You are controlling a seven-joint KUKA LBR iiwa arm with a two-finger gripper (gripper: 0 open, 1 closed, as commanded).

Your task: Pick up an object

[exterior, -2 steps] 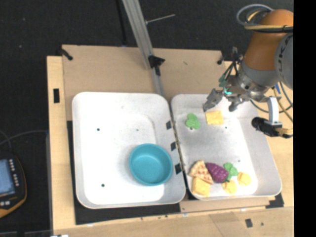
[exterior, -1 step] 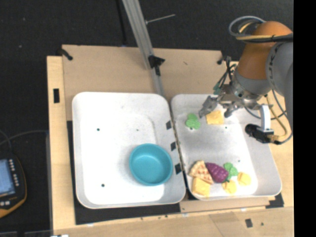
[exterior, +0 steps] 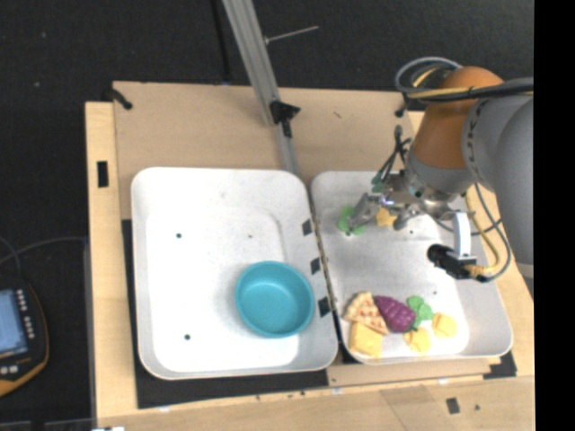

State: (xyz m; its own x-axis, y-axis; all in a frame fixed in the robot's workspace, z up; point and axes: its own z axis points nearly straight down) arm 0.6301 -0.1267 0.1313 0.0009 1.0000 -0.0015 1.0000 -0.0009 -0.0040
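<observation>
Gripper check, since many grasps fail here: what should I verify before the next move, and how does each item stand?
1. Gripper over the right bin: ok.
2. Something between the fingers: cannot tell; a green bit shows at the tip.
3. Toys bunched at the right bin's near edge, apart from the gripper: ok.
4. Blue bowl upright in the left bin: ok.
5. Cables clear of the toys: ok.

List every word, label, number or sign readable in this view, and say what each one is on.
None can be read.
The handheld device at the left edge has a lit screen, too small and blurred to read.
The bins, blue bowl and toy food carry no visible text.
</observation>
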